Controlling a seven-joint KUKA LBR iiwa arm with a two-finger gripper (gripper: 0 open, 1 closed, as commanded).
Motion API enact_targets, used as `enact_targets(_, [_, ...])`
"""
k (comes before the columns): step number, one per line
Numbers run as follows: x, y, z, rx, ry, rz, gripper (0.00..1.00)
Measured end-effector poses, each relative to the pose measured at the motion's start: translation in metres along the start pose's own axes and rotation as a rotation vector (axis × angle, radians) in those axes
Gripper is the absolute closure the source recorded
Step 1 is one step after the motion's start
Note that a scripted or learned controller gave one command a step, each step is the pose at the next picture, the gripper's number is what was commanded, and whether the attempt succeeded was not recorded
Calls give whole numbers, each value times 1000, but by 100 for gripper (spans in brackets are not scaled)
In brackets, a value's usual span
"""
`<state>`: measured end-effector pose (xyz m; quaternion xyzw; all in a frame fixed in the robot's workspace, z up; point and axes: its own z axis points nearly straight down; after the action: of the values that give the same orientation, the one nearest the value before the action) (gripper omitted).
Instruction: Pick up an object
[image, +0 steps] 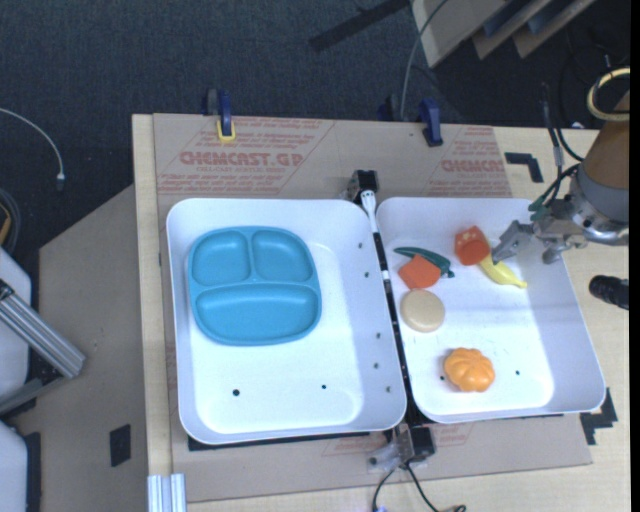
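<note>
Nearby, the pincer (522, 243), its grip unclear, crowds a banana (503, 273) beside a red block (471, 244).

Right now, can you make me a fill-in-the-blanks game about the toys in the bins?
1. The blue plate lies in the ___ bin.
2. The pumpkin is colored ___.
3. The gripper hovers nearest the ___ banana.
4. The beige disc lies in the ___ bin.

Missing words: left, orange, yellow, right

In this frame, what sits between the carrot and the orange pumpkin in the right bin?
In the camera view, a round cream disc lies between the carrot above it and the pumpkin below, nearly touching the carrot, with bare bin floor before the pumpkin.
</note>
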<state>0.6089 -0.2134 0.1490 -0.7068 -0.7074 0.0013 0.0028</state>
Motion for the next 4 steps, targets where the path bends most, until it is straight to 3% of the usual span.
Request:
enact_targets(1, [-1,2,-15,-9,-4,-1,100])
enact_targets(3, [-1,11,-127,-14,-6,0,100])
enact_targets(4, [-1,12,-133,-10,-5,-1,100])
